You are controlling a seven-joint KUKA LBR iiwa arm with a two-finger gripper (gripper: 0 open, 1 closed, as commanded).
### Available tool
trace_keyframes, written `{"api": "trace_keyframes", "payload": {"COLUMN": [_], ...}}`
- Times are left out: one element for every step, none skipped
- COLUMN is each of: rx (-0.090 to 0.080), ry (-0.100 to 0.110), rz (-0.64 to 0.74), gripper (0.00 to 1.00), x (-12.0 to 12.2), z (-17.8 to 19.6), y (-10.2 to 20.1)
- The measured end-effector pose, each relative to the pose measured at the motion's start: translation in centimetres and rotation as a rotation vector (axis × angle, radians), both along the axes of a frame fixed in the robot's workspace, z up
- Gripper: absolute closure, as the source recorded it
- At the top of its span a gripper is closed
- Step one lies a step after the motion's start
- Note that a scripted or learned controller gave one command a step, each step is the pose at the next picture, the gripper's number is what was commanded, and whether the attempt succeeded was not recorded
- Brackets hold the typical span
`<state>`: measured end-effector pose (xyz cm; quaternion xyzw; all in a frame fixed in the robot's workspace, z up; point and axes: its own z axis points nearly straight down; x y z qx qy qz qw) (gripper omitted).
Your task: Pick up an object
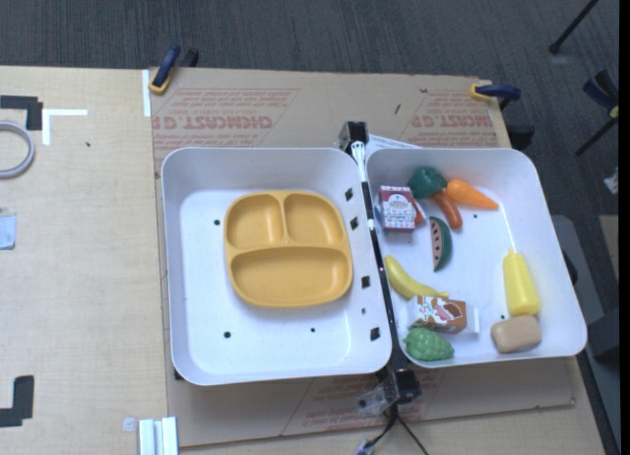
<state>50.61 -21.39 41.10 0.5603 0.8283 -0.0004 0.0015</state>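
Note:
The right bin (pixel 551 246) holds several toy foods. A small red carton (pixel 398 210) lies near its left wall. Beside it are a green vegetable (pixel 426 181), an orange carrot (pixel 471 194), a red sausage (pixel 449 211) and a watermelon slice (pixel 442 243). A banana (pixel 409 281) lies lower left. A second small carton (pixel 443 315) and a green leafy piece (pixel 429 345) sit near the front left corner. A yellow corn cob (pixel 520 284) and a tan bread piece (pixel 516 333) rest at the right side.
The left bin (pixel 197 335) holds a yellow divided plate (pixel 288 248). Both bins rest on a cardboard sheet (pixel 256 113) clamped to the wooden bench (pixel 79 276). Clips join the bins along the shared wall (pixel 374 246).

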Motion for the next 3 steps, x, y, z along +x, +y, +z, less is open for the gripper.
{"api": "trace_keyframes", "payload": {"rx": [-0.003,-0.005,-0.008], "ry": [-0.004,-0.007,-0.011], "rz": [0.002,0.004,0.005], "gripper": [1.00,1.00,1.00], "x": [0.1,0.3,0.4], "z": [1.0,2.0,3.0], "y": [0.0,0.0,-0.1]}}
